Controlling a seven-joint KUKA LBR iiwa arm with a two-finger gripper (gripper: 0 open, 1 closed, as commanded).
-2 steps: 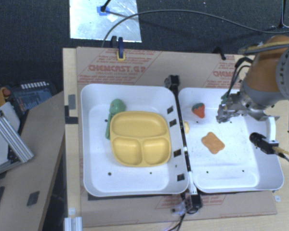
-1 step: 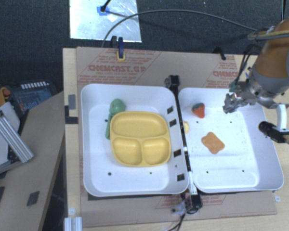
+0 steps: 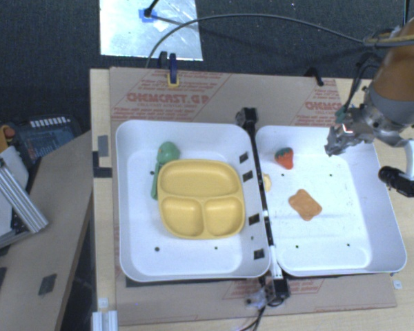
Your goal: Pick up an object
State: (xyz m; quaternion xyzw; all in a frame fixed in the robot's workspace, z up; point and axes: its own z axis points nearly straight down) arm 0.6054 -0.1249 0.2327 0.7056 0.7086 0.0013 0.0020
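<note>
The pick looks barely begun: nothing is lifted, and every item lies in its bin. The claw [image 3: 339,142] hangs over the upper right part of the right shallow white plastic bin [image 3: 372,254]. Whether it is open or closed I cannot tell at this size, and nothing shows in its hold.

Left of the claw and a little lower lies the small red-orange strawberry-like toy with a green top [image 3: 283,157], the nearest candidate. Below and left of the claw sits the flat tan biscuit-shaped piece [image 3: 305,204], well apart from it. These are the 2 things in that bin.

Far left of the claw, the left shallow white plastic bin [image 3: 134,254] holds a yellow plastic tray with 3 compartments [image 3: 200,198], with a green vegetable-like toy [image 3: 164,158] partly tucked under its upper left edge. Choosing, descending and closing remain.
</note>
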